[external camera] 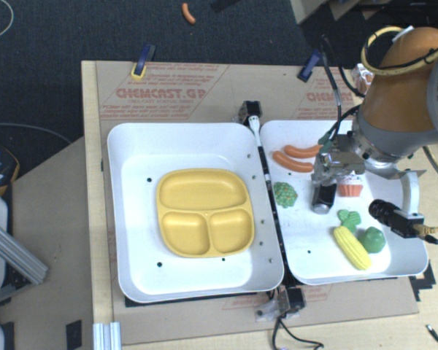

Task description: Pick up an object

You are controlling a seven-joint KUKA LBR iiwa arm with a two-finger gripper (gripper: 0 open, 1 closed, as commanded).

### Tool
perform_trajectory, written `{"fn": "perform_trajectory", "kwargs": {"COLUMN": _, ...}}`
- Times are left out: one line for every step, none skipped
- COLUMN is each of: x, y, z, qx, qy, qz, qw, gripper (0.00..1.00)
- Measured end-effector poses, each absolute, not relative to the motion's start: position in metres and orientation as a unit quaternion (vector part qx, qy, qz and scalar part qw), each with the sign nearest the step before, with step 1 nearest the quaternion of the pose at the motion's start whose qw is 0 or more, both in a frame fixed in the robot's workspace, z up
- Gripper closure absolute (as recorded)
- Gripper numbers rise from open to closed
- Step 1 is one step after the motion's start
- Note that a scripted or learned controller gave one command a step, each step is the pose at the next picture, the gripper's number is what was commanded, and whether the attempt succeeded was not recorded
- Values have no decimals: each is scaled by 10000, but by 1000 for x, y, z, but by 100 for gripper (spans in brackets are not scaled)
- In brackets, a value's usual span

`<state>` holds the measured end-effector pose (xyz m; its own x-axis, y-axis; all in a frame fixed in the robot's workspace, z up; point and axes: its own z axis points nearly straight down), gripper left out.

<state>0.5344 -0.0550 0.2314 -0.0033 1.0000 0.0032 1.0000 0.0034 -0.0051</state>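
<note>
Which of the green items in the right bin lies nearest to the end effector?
The broccoli floret, just left of the end effector near the bin divider. The other green pieces, the small one and the pepper, sit lower right, by the corn.

Right bin point(306, 265) holds sausages point(298, 157), broccoli point(285, 194), corn point(352, 247), perhaps a pepper point(373, 239).

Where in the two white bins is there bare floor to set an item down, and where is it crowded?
Left bin: bare floor rings the yellow tray. Right bin: a bare patch between broccoli and corn. Crowded around the gripper, sausages and green pepper.
</note>
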Motion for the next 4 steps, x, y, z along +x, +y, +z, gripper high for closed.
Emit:
{"fn": "perform_trajectory", "kwargs": {"x": 495, "y": -24, "z": 234, "qx": -7061, "qy": -7081, "qz": 8, "qw": 26, "gripper": 100}}
{"fn": "perform_trajectory", "kwargs": {"x": 473, "y": -23, "z": 233, "qx": -7076, "qy": -7066, "qz": 11, "qw": 20, "gripper": 100}}
{"fn": "perform_trajectory", "kwargs": {"x": 485, "y": -28, "z": 218, "qx": -7074, "qy": -7068, "qz": 14, "qw": 20, "gripper": 100}}
{"fn": "perform_trajectory", "kwargs": {"x": 484, "y": -15, "z": 231, "qx": -7063, "qy": -7079, "qz": -9, "qw": -9, "gripper": 100}}
